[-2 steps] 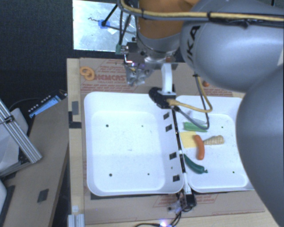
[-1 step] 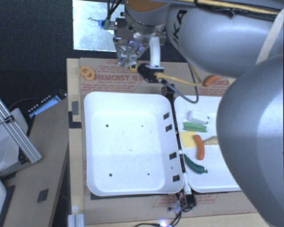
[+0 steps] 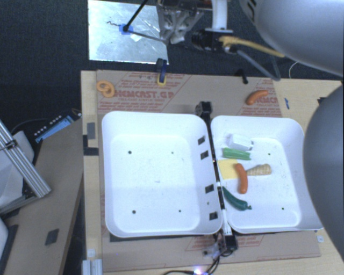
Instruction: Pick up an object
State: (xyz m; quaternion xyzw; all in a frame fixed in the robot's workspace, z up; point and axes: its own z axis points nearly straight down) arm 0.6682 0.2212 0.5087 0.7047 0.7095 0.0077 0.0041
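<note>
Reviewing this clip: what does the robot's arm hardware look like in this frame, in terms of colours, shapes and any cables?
The arm is a large, smooth, rounded grey body, blurred from being close to the camera, with another grey rounded section at the top right. Near the top edge sit a metallic gripper, a white cylindrical piece and a dark fitting. A yellowish cable and a darker cable run from there toward the grey body.

Dark carpet floor, shiny metal sheet, tan bench.
</note>
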